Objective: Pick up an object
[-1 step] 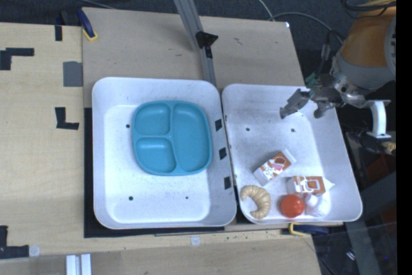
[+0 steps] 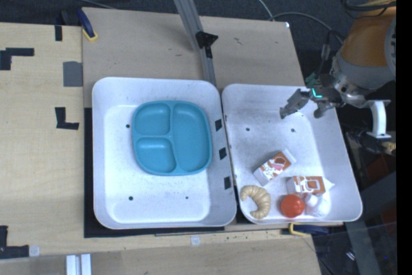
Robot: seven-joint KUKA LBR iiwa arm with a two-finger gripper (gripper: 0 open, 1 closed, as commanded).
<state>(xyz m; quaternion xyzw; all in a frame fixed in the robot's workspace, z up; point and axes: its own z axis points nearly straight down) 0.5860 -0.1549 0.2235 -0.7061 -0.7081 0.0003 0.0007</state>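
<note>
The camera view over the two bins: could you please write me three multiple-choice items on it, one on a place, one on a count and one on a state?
1. Where does the blue divided plate lie?
A. In the left bin
B. In the right bin
C. On the bench outside both bins

2. How many compartments does the plate have?
A. Two
B. Three
C. Five

3. What is the state of the gripper?
A. Shut on the red ball
B. Shut on the croissant
C. Open, jaws apart, holding nothing

Answers:
1. A: the plate sits in the middle of the left bin.
2. B: ridges split it into two top sections and one below.
3. C: its jaws stand apart above the right bin's far corner, while ball and croissant lie at the near edge.
</note>
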